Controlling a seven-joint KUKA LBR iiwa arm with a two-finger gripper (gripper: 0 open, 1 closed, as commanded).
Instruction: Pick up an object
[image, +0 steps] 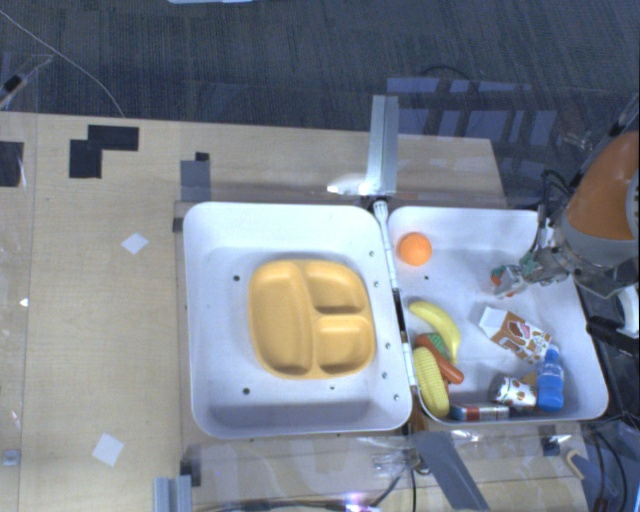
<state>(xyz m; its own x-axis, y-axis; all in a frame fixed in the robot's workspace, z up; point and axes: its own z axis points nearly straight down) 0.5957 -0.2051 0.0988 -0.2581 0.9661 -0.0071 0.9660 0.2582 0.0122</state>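
My gripper (512, 278) reaches in from the right and hangs low over the upper right part of the right bin (470, 225). A small red and green patch shows at its tip; I cannot make out what it is. An orange ball (414, 248) lies at the bin's upper left. A banana (437, 326), a corn cob (430, 374) and a red-orange carrot-like piece (443, 362) lie along its left wall. A brown and white carton (517, 335) sits just below the gripper. A blue bottle (550, 383), a small can (516, 393) and a marker (478, 411) lie near the front wall.
The left bin (215, 330) holds a yellow divided plate (310, 317). A metal post (383, 140) stands behind the seam between the bins. The arm's orange band (608, 190) and grey body fill the right edge. Black tape marks (100, 148) lie on the bench at far left.
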